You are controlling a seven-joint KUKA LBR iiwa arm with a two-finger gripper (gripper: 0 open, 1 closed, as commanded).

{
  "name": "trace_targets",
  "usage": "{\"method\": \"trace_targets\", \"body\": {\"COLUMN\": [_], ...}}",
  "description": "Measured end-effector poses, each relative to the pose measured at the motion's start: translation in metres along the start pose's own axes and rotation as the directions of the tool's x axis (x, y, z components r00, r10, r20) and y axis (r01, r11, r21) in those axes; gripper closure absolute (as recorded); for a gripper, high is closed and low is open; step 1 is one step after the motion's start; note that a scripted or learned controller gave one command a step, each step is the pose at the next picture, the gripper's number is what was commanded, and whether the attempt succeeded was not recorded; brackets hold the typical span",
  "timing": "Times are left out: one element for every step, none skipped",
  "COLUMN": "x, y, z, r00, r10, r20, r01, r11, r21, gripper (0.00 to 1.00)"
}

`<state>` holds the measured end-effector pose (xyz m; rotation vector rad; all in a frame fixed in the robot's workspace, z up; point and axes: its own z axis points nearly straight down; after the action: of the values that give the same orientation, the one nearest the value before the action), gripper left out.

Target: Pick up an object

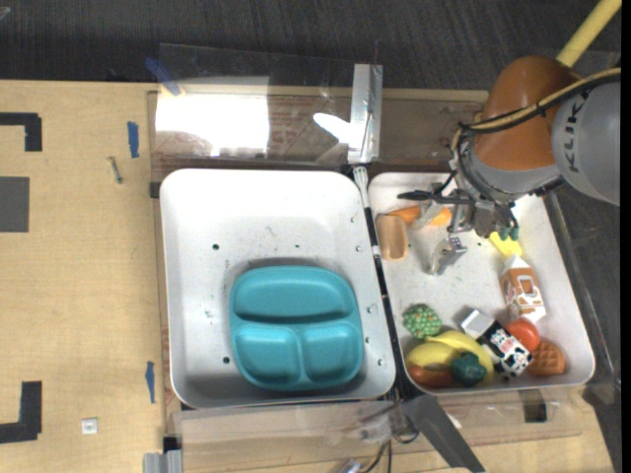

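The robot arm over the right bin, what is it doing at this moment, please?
The grey arm reaches in from the right and holds its gripper low over the upper part of the right bin. Nothing shows between its jaws. Toy food lies in that bin: a banana, a green ball and a small bottle nearer the front. The left bin holds a teal divided tray.

Grey KUKA arm (592, 146), orange band (521, 116) above wrist, black cables looped over it, small metal gripper (451, 254).
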<state>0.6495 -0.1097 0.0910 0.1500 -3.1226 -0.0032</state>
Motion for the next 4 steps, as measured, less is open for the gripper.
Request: {"method": "trace_targets", "body": {"x": [0.020, 0.055, -0.018, 0.032], "y": [0.003, 0.005, 0.000, -0.024], "z": [0.001, 0.001, 0.001, 0.002], "r00": [0.999, 0.968, 0.822, 0.883], "r10": [-0.019, -0.249, -0.570, -0.470], "r20": [0.026, 0.027, 0.006, 0.021], "r01": [0.019, 0.249, 0.570, 0.469], "r11": [1.000, 0.968, 0.822, 0.883], "r21": [0.005, 0.011, 0.014, 0.015], "gripper": [0.00, 0.00, 0.00, 0.00]}}
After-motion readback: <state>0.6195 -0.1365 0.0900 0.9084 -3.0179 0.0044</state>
